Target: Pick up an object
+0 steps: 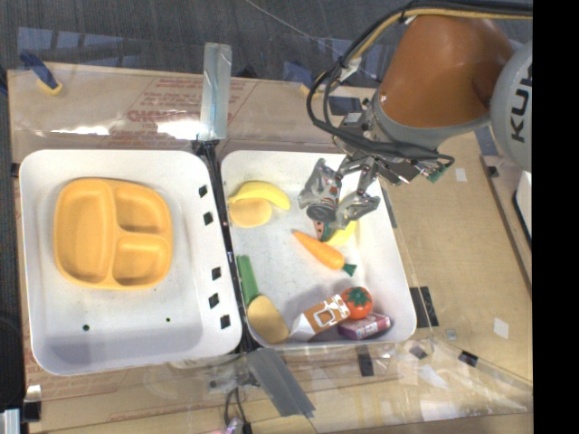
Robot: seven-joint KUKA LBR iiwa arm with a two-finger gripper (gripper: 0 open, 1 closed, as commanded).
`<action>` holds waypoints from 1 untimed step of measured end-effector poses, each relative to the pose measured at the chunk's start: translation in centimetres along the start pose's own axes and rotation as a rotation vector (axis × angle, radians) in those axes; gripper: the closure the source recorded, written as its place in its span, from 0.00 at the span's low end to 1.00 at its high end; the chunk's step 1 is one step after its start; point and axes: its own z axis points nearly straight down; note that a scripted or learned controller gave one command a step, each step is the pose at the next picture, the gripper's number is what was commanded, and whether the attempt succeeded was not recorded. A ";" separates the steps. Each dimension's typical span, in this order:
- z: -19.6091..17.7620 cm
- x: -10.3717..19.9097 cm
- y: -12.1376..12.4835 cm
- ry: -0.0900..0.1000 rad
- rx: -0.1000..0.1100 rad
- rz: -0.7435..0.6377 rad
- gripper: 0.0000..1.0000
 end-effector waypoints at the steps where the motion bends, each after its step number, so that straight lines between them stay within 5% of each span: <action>1: 2.6 0.3 6.8 0.001 -0.007 -0.022 1.00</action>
